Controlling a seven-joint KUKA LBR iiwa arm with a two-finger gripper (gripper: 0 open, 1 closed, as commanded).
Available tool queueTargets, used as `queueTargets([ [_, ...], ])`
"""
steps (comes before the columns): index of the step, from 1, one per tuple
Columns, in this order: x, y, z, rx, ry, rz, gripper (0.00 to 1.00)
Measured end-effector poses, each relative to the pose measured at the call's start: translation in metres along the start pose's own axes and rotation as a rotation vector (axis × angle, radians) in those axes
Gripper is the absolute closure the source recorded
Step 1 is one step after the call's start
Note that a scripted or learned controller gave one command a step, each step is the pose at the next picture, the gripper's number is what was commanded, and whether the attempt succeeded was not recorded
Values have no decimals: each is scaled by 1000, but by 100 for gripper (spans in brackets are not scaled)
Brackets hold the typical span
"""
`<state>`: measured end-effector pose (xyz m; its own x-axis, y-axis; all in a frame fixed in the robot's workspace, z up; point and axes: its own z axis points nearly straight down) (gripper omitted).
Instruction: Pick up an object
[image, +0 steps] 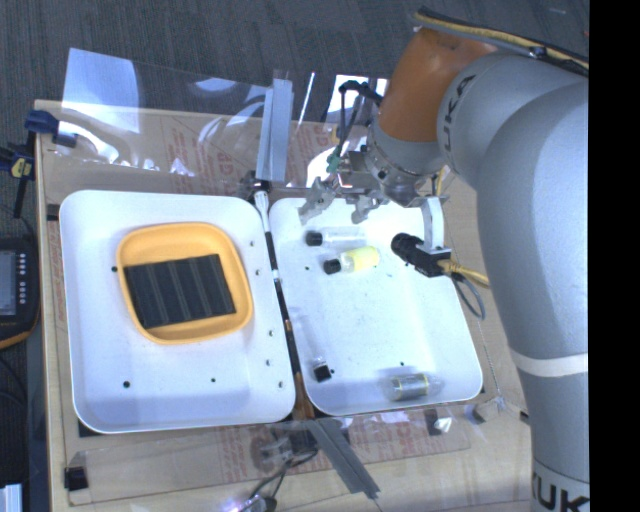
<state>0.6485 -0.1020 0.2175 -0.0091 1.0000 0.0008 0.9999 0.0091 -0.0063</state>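
Observation:
My gripper (338, 207) hovers over the far edge of the right bin (440, 330), its two grey fingers (313, 203) spread apart with nothing between them. Just below it lie a clear tube with a black end (334, 237) and a small yellow bottle with a black cap (352, 261). Near the front of the same bin sit a small black block (321, 372) and a clear, metallic-looking cylinder (407, 384). In the left bin (90, 380) rests a yellow tray with a black ridged insert (182, 282).
The big grey arm with its orange band (420, 80) covers the right side and overhangs the right bin's far right corner. A black connector with a yellow cable (418, 253) hangs off the wrist. A divider rail (278, 290) separates the bins.

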Motion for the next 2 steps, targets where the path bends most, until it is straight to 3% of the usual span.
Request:
queueTargets([
  [1,-46,-10,106,-23,-5,-1,0],
  [2,-109,-24,125,-6,-2,21,0],
])
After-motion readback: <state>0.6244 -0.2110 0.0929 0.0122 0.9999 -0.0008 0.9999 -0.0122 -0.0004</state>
